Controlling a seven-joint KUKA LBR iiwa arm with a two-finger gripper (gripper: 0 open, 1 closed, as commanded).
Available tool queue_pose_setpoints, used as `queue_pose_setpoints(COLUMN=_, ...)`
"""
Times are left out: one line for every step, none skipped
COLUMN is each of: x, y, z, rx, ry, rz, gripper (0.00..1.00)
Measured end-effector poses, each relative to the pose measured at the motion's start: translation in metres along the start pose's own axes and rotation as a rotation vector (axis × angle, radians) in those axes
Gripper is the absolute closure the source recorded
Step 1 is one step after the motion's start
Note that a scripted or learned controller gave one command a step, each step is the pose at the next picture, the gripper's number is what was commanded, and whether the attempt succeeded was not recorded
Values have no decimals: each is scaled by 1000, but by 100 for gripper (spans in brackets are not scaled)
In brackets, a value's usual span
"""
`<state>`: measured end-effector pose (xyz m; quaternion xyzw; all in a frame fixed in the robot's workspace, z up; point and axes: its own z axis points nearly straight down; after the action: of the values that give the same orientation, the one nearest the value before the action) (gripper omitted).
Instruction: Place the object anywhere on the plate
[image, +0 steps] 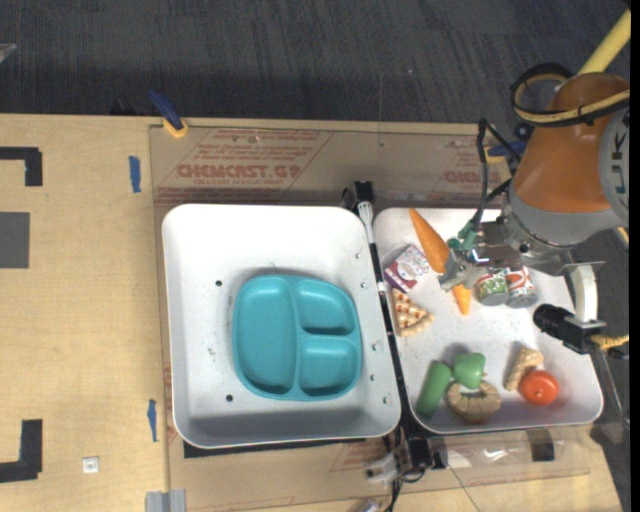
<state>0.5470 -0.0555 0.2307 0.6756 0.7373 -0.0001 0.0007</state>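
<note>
Status: nothing placed yet. The teal three-compartment plastic plate (297, 336) sits in the left shallow white bin (190, 300) with all compartments bare.

All candidate objects are in the right shallow white bin (590, 405): long orange toy carrot (430, 239), small white-and-purple packet (407, 265), toy pizza slice (409, 312), small orange cone-shaped piece (462, 299), green-and-red can lying on its side (505, 287), green toy vegetable (436, 388), green-topped round brown item (470, 390), tan bread-like piece (521, 366), red toy tomato (541, 388).

Gripper (470, 262) is low over the upper middle of the right bin, near the can and the small orange piece, just right of the packet. Can't tell from this angle whether it's apart or together, and I see nothing clearly between it, so no confirmed grasp. Which object is the target is also unclear; my guess is the can or the small orange piece, judging by proximity.

Left to do: secure a grasp, lift, carry across the divider between bins, release over the plate. Basically the whole task.
</note>
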Motion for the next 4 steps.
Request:
queue_pose_setpoints(x=69, y=-17, z=0, rx=3, ry=4, rz=-79, gripper=100)
queue_pose_setpoints(x=67, y=-18, z=0, rx=3, ry=2, rz=-75, gripper=0)
queue_pose_setpoints(x=67, y=-16, z=-10, rx=0, ry=1, rz=-78, gripper=100)
queue_pose_setpoints(x=152, y=-10, z=25, rx=5, ry=4, rz=-108, gripper=100)
